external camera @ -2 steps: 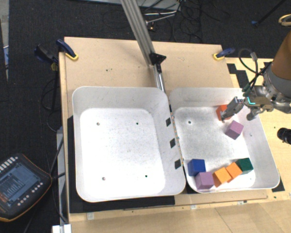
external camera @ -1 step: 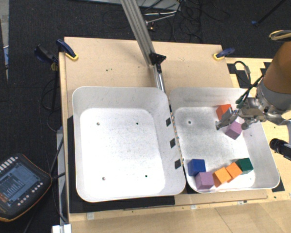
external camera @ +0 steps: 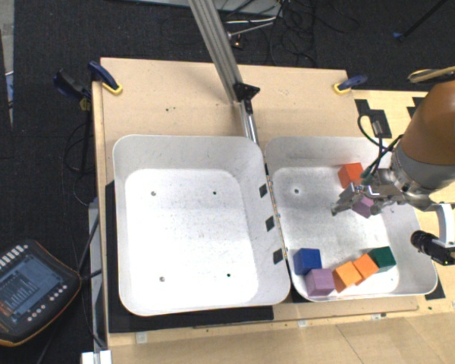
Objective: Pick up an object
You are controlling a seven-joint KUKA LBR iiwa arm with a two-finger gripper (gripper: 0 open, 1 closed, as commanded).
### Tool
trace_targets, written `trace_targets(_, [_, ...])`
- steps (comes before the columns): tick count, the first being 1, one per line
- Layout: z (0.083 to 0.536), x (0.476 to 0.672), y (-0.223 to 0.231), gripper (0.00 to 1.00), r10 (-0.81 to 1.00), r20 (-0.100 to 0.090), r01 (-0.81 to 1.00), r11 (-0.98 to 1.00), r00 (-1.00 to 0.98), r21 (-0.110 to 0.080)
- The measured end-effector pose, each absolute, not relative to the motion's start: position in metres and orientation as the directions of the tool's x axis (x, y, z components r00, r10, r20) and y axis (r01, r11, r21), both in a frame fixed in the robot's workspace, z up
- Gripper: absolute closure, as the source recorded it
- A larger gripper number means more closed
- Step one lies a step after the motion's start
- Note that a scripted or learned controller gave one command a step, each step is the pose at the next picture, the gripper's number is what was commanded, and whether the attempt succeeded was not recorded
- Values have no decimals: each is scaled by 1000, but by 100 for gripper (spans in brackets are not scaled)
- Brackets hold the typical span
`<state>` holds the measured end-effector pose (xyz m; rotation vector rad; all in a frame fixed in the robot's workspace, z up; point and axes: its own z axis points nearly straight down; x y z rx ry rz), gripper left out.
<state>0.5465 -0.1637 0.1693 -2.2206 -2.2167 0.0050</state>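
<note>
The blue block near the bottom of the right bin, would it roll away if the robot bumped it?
Probably not. The blue block has flat faces and square corners, so it would likely slide, not roll. It looks solid, so probably stiff. A purple block sits right beside it, so a push that way might shove both.

Arm (external camera: 436, 139) cut off at right edge; purple block (external camera: 362, 207) half hidden under gripper (external camera: 354, 201); pendant (external camera: 24, 290) clipped bottom-left.

Tan bench (external camera: 182, 97) bearing two shallow white bins side by side: left bin (external camera: 129, 226) toward its left edge, right bin (external camera: 303, 184) toward its right edge. Blue-and-yellow clamps (external camera: 105, 78) (external camera: 350, 83) grip its far corners.
</note>
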Motion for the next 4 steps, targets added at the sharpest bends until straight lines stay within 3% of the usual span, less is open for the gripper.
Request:
trace_targets(1, [126, 548, -162, 0, 1000, 1, 1000, -1, 1, -4])
trace_targets(2, [138, 549, -163, 100, 1000, 0, 1000, -1, 1, 1])
trace_targets(3, [201, 552, -158, 100, 1000, -2, 1000, 3, -3, 7])
trace_targets(4, [222, 554, -158, 100, 1000, -2, 1000, 3, -3, 5])
